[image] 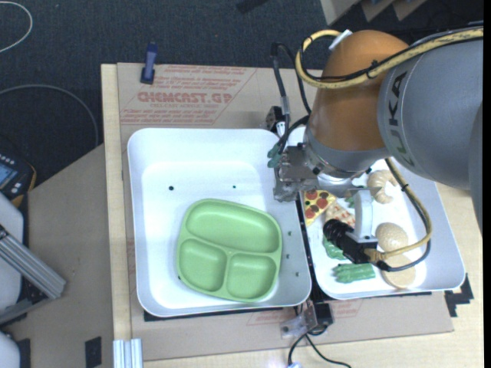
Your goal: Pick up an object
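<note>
Sitting apart: one green tray (229, 248), two bins (146, 205).

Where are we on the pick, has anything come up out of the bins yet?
No pick looks done. The arm is low over the right bin, where the pizza slice, green toy and tan pieces lie on its floor. The green divided plate sits in the left bin. Grasping and lifting remain.
</note>
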Robot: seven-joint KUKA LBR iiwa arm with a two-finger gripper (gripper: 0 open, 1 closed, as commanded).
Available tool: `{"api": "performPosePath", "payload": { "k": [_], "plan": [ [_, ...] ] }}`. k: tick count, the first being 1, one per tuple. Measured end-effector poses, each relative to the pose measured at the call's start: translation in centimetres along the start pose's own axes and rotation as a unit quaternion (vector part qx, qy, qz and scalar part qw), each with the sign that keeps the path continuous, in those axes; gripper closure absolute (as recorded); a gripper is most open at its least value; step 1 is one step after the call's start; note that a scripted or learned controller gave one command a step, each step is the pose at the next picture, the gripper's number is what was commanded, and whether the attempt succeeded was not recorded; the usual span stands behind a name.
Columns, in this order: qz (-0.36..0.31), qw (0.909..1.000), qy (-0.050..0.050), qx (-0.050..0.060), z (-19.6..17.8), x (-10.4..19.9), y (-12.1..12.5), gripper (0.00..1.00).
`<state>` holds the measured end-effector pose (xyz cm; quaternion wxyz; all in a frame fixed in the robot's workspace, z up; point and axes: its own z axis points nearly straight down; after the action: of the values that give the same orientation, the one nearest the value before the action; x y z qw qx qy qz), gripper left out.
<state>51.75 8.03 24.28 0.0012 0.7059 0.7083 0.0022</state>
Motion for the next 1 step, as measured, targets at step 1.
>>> {"api": "performPosePath", "payload": {
  "k": [1],
  "plan": [
    [0.000, 1.0000, 0.000, 0.001, -3.41, 3.33, -3.82, 1.00]
  ]
}}
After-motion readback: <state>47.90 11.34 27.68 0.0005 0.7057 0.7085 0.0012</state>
